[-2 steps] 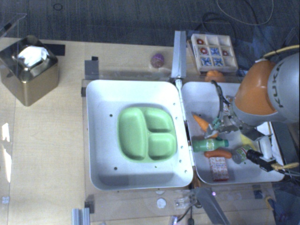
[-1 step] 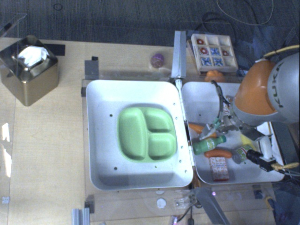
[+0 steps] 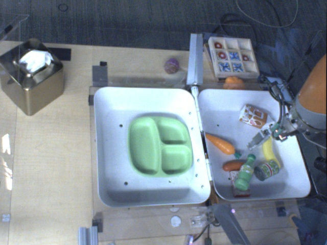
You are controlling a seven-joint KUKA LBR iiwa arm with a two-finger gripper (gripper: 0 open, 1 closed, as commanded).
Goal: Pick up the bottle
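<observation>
The green bottle [image 3: 244, 173] lies tilted in the right bin [image 3: 291, 188], near its front wall, with its cap pointing up-right and a red-and-white label at its lower end. My gripper [image 3: 264, 135] hovers over the same bin, above and to the right of the bottle's cap and apart from it. It sits just over the top end of a yellow banana [image 3: 270, 150]. Nothing shows in its grasp.
A dark can [image 3: 266, 170] lies against the bottle's right side and a red sausage-like piece [image 3: 233, 165] against its left. A carrot [image 3: 220, 144] and a snack packet [image 3: 253, 116] lie farther back. The left bin [image 3: 110, 137] holds a green divided tray [image 3: 159, 145].
</observation>
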